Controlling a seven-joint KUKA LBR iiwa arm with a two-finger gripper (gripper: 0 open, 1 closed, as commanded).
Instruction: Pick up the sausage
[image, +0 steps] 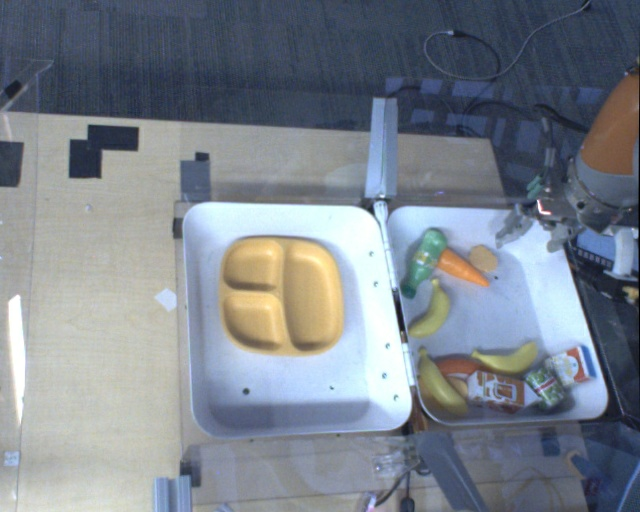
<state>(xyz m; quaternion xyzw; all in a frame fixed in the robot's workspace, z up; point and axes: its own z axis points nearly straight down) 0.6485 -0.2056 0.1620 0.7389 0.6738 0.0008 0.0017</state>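
Observation:
The sausage (457, 366) is a reddish-brown piece lying near the front of the right bin (560, 300). It is partly covered by a banana (505, 357) and an orange-and-white carton (495, 389). My gripper (531, 230) hangs over the bin's far right corner, well behind the sausage. Its fingers (508, 227) are spread open with nothing between them. The orange band of the arm (612, 135) sits above it at the right edge.
The right bin also holds a green bottle (424, 260), a carrot (464, 267), a tan round piece (484, 259), two more bananas (432, 313), and a small green pack (547, 386). A yellow divided tray (282, 294) lies in the left bin (300, 400).

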